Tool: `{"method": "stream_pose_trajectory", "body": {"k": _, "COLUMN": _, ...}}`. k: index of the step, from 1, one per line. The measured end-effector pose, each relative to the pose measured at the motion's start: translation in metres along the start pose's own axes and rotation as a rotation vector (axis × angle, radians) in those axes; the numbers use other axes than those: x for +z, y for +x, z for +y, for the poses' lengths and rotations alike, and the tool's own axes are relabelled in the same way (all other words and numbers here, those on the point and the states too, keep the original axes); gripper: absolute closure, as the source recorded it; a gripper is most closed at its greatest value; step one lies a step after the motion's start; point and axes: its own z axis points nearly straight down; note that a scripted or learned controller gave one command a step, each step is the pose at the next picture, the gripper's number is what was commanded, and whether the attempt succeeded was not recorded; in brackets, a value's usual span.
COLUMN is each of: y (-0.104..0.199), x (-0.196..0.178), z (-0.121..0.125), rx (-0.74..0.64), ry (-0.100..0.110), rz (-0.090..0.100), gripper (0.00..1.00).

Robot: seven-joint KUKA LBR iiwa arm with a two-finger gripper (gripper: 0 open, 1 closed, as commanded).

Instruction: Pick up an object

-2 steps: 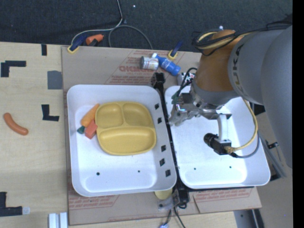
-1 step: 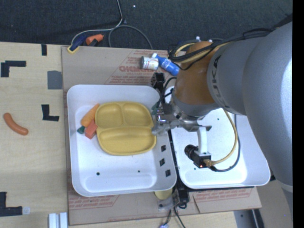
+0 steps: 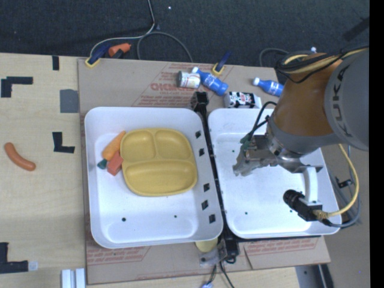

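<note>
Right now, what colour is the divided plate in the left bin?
The divided plate is yellow; camera view.

Yellow divided plate (image 3: pixel 159 162) took up the middle of the left bin (image 3: pixel 96 221), toy carrot (image 3: pixel 113 144) pressed at its left edge — open floor lay along that bin's front, arm (image 3: pixel 309 110) and gripper (image 3: pixel 243 164) overhung the right bin (image 3: pixel 258 215), front strip open.

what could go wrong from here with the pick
1. The gripper is over the right bin, while the yellow plate and orange carrot lie in the left bin; closing here would probably catch nothing.
2. The orange carrot lies against the plate's left edge, so a grasp there may hit or drag the plate.
3. Crossing over too low could clip the bins' adjoining rims.
</note>
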Motion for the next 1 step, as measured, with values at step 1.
{"method": "stream_pose_trajectory", "body": {"k": 1, "y": 0.0044, "x": 0.0029, "z": 0.0012, "rx": -0.007, "ry": 0.002, "rz": 0.001, "gripper": 0.00}}
